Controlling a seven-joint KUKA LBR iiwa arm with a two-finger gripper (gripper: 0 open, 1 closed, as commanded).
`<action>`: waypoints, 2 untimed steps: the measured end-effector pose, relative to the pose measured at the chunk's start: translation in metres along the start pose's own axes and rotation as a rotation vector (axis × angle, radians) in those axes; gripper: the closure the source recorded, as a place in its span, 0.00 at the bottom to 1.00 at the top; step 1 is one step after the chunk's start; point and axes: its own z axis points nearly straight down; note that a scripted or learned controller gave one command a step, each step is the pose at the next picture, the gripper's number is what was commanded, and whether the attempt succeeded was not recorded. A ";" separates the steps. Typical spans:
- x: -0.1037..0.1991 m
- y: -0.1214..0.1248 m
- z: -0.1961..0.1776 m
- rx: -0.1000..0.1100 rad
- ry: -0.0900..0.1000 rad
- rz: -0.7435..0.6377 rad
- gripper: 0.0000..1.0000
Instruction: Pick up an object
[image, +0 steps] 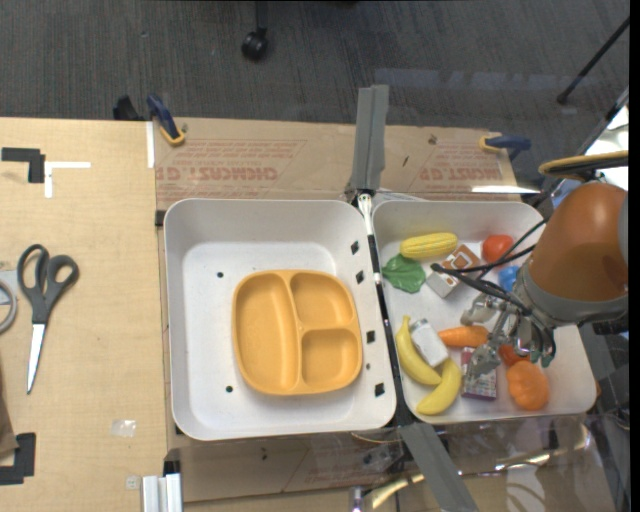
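Nearest the bench's front edge, in the right bin (570, 405), you have two bananas (428, 375), a small purple packet (480, 385) and an orange fruit (528, 386) packed close together, and your gripper (503, 335) is hovering low just above that clutter, beside a carrot (462, 337) and a white block (430, 345). Pick one target, I'd judge the carrot or the packet right beneath the fingers, and come straight down so you don't nudge its neighbours or clip the bin wall. Whether the fingers are spread or closed, and whether anything sits between them, you cannot tell; the metal tips blur into the objects below. Further back lie a corn cob (429, 245), a green leaf-shaped piece (404, 272), a small box (456, 264) and a red tomato-like item (497, 247); the wrist hides part of a blue thing (508, 277). Over in the left bin (190, 300) sits a yellow divided plate (298, 331).
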 end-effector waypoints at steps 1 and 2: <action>-0.075 0.040 0.004 0.001 0.009 0.170 0.00; -0.036 0.005 0.005 0.001 0.011 0.166 0.00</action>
